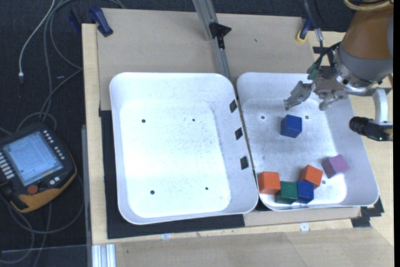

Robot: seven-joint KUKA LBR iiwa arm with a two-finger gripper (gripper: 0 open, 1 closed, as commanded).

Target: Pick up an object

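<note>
Claw (310, 97) hangs spread wide, gripping nothing, just above the blue cube (291, 125) in the right bin (356, 153).

Overhead view of a wooden bench (169, 40) bearing two shallow white plastic bins. The two-finger gripper (310, 97), fingers spread, hangs over the right bin (265, 94), just above a blue cube (291, 125). Along that bin's near wall lie an orange block (269, 181), green block (288, 190), small blue block (305, 190), second orange block (311, 175) and purple block (337, 164). The left bin (169, 147) adjoins it.
</note>
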